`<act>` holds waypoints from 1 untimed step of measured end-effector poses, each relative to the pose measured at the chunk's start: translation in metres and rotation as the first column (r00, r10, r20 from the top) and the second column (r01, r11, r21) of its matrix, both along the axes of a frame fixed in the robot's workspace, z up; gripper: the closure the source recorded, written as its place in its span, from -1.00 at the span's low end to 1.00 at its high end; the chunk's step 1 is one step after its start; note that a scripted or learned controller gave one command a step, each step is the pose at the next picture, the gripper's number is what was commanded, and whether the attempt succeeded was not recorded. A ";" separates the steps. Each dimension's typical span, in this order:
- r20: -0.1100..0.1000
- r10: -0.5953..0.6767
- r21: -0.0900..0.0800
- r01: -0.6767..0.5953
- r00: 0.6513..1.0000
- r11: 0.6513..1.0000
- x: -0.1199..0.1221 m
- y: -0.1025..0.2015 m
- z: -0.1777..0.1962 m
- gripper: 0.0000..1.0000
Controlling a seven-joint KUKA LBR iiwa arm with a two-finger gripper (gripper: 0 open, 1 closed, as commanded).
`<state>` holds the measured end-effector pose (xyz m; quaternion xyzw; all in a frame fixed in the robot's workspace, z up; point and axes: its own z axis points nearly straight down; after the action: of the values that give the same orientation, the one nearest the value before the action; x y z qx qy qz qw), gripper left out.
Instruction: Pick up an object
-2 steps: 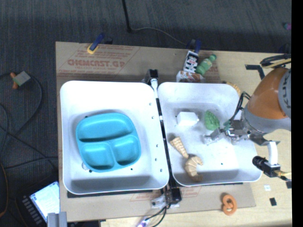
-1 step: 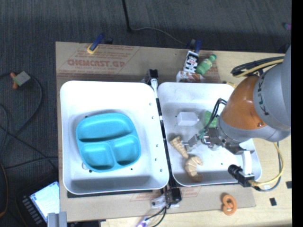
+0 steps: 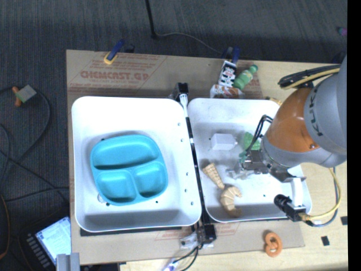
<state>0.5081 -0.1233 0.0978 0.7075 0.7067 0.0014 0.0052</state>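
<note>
Reaching into the right bin (image 3: 293, 205), the tool (image 3: 246, 165) sits low over its floor; whether it is parted or closed I cannot tell. A green object (image 3: 249, 140) lies just beside it, perhaps touching. Nearby lie a white block (image 3: 222, 142), a cone-shaped pastry (image 3: 214, 175) and a croissant (image 3: 229, 197). The left bin (image 3: 84, 168) holds a blue divided tray (image 3: 128, 169).

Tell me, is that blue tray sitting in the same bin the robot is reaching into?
No. The blue divided tray lies in the left bin, while the arm reaches into the right bin.
</note>
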 end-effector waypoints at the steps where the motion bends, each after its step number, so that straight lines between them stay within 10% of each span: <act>1: -0.003 -0.001 0.000 0.001 1.000 1.000 0.004 -0.103 -0.010 1.00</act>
<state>0.5124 -0.2263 0.0879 0.7079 0.7063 0.0001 0.0040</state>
